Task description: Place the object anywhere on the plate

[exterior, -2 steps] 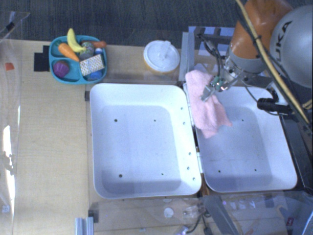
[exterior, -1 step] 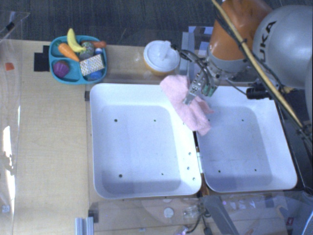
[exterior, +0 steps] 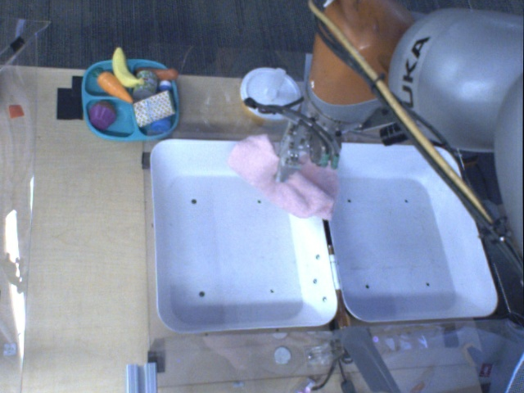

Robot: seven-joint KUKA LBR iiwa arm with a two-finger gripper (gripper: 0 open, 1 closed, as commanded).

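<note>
Hanging over the far inner corner of the left bin, the end effector is reaching down onto a pink cloth, and its metal tips are lying against the cloth's upper middle; whether those tips are spread or pressed together cannot be told from this slanted view, nor whether any fold is actually caught between them. The cloth is lying crumpled, its long axis running from the bin's far wall down and to the right toward the seam where the left bin meets the right bin, with its lower end draping over that shared rim. So the task's thing is sitting directly beneath and around the end effector rather than off to one side. A white plate is standing on the counter just beyond the bins' far edge, near the arm's orange band and partly hidden by it, which puts the target up and slightly left of the cloth. A blue tray of toy food is resting farther left on the counter, well apart. Judging from this, the coming move is hinging on a short carry away from the camera, over the bin wall, toward the plate.
</note>
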